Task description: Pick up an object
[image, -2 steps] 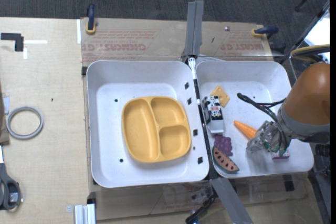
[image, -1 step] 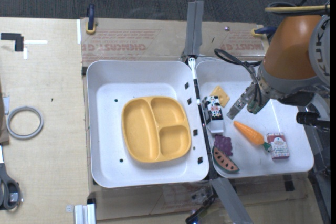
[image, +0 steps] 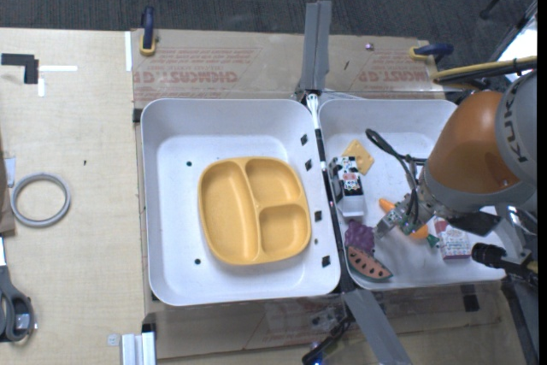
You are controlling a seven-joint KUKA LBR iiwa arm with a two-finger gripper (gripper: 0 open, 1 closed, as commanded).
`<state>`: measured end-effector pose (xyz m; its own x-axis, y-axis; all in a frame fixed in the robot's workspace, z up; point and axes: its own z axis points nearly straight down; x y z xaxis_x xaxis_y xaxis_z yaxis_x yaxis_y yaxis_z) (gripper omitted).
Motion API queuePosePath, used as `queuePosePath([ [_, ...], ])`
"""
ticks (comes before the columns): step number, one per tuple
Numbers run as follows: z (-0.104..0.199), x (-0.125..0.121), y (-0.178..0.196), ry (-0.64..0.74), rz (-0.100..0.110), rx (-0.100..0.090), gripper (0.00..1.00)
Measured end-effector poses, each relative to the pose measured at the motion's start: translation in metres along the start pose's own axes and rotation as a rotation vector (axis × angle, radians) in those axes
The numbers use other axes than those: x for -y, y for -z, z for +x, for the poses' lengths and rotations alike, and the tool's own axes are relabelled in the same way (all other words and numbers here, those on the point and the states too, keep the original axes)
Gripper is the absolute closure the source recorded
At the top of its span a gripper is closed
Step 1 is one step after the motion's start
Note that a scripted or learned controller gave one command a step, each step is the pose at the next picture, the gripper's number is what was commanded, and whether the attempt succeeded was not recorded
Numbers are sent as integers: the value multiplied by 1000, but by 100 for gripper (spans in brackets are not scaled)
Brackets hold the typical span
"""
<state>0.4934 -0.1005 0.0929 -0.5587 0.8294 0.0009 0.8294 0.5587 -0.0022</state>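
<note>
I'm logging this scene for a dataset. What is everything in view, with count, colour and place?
Shallow plastic bins: two, white, side by side on the bench.
Divided plastic plate: one, yellow, in the left bin.
Toy watermelon slice: one, red and dark, right bin's front left.
Toy grape bunch: one, purple, above the slice.
Tape roll: one, grey, bench's left.
Scissors: one, grey, lower left.
Arm: one, grey and orange, over the right bin.
Gripper: one, low in the right bin.

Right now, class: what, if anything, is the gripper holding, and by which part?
It cannot be told. The gripper sits low in the right bin beside an orange toy piece, too small and blurred to judge.
</note>
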Motion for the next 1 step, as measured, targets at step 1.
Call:
queuePosePath([
  [1,-38,-34,-2,-323,0,1,100],
])
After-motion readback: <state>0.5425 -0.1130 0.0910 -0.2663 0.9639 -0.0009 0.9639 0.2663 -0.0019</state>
